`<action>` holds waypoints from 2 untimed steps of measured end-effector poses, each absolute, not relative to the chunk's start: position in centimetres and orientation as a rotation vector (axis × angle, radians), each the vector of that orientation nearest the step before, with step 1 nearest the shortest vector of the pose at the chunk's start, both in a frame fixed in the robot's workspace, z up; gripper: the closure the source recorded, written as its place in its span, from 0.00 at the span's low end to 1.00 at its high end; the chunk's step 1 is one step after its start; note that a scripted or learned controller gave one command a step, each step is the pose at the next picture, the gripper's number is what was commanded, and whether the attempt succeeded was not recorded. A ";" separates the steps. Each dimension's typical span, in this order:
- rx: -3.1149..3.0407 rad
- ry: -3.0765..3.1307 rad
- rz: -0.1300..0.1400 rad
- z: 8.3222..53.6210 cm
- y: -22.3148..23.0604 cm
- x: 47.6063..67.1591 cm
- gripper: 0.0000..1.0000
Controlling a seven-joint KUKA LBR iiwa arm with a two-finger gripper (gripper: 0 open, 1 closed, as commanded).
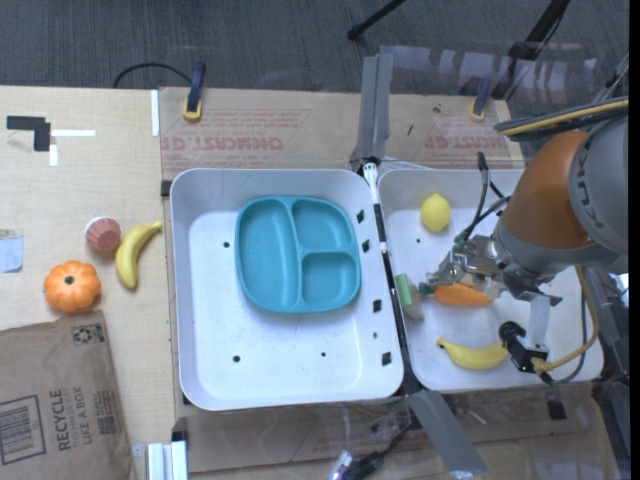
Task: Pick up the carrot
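Carrot is lying in the right bin, roughly at its middle, with its length running left to right and its narrow end pointing left. The gripper is hanging just over the carrot's far-left part, reaching in from the right under the arm, whose orange band is sitting above the wrist. Whether the pincer is spread or pressed together, and whether it is touching the carrot, cannot be told, since the metal parts are blurring into one another at this slant.

A lemon is resting farther back in the same bin, well apart from the carrot. A banana is lying nearer, toward the bin's near edge, just beside a black cable end hanging from the wrist. A small green object is sitting against the bin's left wall, close to the carrot's tip.

The left bin is holding a teal divided plate with three compartments, placed in its far half.

On the wooden bench to the left, a second banana is lying beside a small pinkish round item, and a little pumpkin is sitting nearer, just beyond a brown paper bag printed with a recycle mark.
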State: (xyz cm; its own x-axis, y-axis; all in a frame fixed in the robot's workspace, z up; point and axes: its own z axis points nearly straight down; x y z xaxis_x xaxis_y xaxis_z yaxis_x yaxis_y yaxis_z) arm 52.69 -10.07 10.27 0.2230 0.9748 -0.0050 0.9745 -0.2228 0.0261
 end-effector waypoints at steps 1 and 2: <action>2.439 1.938 0.026 11.4 -10.1 52.9 1.00; 2.527 1.869 -0.004 19.1 0.0 51.1 1.00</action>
